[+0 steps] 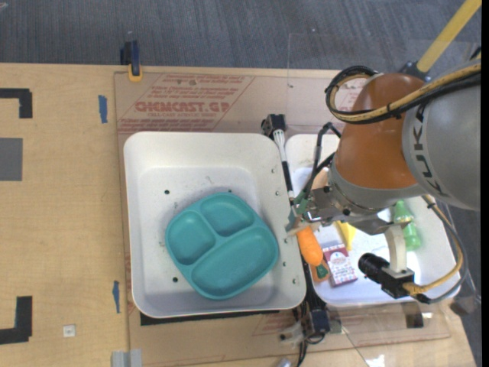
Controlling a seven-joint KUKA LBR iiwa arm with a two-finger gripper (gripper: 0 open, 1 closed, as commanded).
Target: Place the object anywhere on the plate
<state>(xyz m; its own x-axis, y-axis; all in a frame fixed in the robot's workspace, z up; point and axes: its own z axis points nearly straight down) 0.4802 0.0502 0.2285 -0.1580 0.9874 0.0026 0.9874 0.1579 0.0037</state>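
A teal plate with three compartments lies in the left white bin, toward its front right. The arm's orange band and grey wrist hang over the right bin. My gripper points down at that bin's left edge, close to the wall between the two bins. An orange carrot-shaped object lies directly below it, touching or nearly touching. The wrist hides most of the gripper.
A small red and white box lies beside the orange object, a yellow piece is just behind it, and a green object sits further right. A black cable part hangs over the right bin. A black and white tool sits between the bins at the back.
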